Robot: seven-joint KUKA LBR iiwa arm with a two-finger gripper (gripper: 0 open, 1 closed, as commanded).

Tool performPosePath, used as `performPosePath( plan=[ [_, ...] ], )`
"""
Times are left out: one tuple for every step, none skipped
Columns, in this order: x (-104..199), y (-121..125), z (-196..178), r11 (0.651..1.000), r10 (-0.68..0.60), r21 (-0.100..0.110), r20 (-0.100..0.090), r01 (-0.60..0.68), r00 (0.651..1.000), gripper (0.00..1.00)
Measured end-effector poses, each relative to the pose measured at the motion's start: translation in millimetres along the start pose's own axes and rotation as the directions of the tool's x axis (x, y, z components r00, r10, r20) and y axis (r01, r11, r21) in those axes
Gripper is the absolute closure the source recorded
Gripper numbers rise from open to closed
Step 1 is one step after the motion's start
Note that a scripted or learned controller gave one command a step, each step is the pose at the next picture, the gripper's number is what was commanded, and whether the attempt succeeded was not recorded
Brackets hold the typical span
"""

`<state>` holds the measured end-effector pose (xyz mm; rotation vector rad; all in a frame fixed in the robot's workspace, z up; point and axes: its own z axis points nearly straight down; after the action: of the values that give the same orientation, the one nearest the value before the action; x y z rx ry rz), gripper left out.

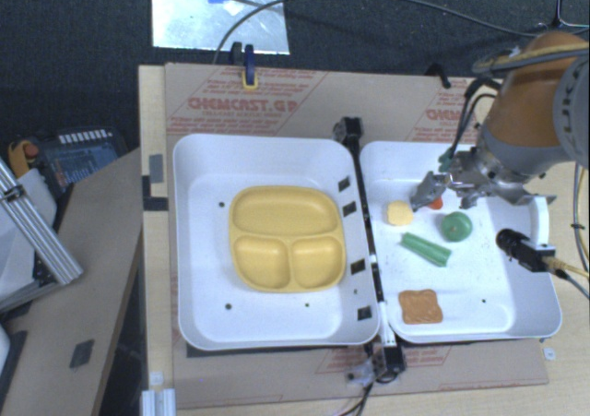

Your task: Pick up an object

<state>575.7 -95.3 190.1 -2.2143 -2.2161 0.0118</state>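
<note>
Nearest cam: flat brown toast-shaped piece point(420, 306), front of right white bin point(530, 313). Behind it a green oblong block point(426, 249), round green item point(455, 226), small yellow lump point(399, 213); small orange-red bit point(437, 204) beside gripper. Left white bin point(198, 313) holds yellow three-compartment plastic tray point(285, 237). Bins sit on cardboard sheet point(295, 101) over dark carpet point(74, 27). Gripper point(430, 191) low over right bin, near yellow lump; nothing seen between fingers; spread: cannot tell.
</note>
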Motion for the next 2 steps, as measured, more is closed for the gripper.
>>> performPosePath(
  plan=[
    [0, 3, -7, 1.000, -0.002, -0.013, 0.001, 0.002, 1.000, 0.00],
    [0, 7, 56, 1.000, 0.000, -0.009, 0.000, 0.000, 1.000, 0.00]
  ],
)
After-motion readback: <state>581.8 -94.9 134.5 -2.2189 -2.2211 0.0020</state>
